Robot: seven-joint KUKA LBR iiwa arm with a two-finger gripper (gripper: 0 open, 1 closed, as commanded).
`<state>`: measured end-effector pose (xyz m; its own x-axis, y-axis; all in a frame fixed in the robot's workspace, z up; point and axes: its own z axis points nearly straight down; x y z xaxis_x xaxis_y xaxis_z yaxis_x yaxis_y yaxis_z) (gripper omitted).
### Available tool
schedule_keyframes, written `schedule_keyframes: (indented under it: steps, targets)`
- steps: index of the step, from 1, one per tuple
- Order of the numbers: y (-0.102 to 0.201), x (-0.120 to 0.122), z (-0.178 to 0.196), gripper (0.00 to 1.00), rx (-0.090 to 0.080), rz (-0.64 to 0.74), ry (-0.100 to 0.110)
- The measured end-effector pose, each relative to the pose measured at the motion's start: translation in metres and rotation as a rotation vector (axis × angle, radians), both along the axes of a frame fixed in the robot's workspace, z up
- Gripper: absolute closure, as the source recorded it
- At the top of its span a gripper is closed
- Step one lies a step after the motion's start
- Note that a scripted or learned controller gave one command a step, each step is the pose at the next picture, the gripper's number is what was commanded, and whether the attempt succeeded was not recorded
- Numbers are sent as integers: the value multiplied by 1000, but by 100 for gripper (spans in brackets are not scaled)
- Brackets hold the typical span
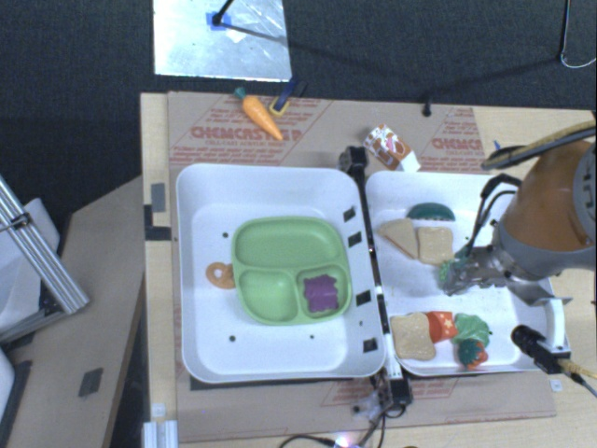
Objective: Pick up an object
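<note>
My gripper hangs low in the right bin, near its middle. A small green thing sits right at its tip, and I cannot tell whether the fingers hold it. Just up and left of the tip lie two tan bread slices and a dark green piece. Toward the bin's front edge are another bread slice, a red piece and a green leafy toy.
The left bin bears a green divided plate with a purple item in one section, and a small orange ring beside it. A toy carrot and a small packet lie on the bench behind the bins.
</note>
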<state>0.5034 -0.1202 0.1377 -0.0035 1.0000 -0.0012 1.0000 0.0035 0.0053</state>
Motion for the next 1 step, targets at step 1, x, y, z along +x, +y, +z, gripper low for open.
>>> schedule_keyframes:
  steps: [1]
  targets:
    - [-6, 8, 59, 100, -1, 0, -3]
